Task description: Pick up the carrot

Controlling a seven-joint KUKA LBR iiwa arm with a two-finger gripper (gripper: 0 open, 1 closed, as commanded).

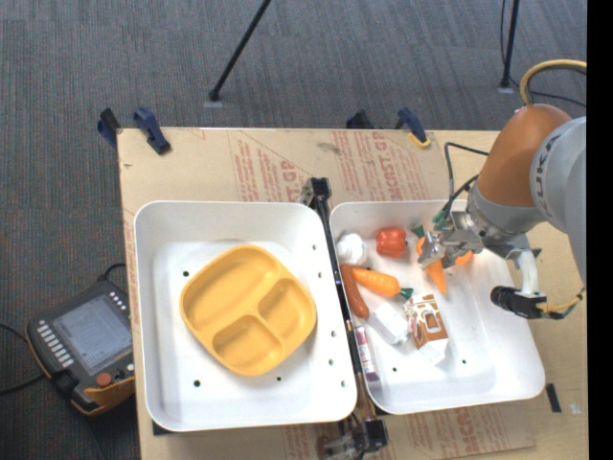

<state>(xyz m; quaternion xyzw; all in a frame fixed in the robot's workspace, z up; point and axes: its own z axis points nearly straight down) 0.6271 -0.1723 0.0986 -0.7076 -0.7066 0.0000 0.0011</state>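
Observation:
A carrot (375, 281) with a green top lies in the right bin (498, 372), left of centre and pointing up-left. My gripper (437, 250) hangs over the same bin's upper middle, about a hand's width right of that carrot. A second orange, carrot-like piece (438, 275) pokes out from under the gripper, its pointed tip toward the front. More orange shows on both sides of the gripper, and a bit of green (419, 229) sits by its upper left. The gripper body hides how this piece is held.
The right bin also holds a white ball (350, 247), a red pepper (391, 241), a brown sausage (355, 297), a white bottle (388, 324), a snack packet (428, 321) and a pen (365, 356). The left bin (158, 372) holds a yellow divided plate (247, 307).

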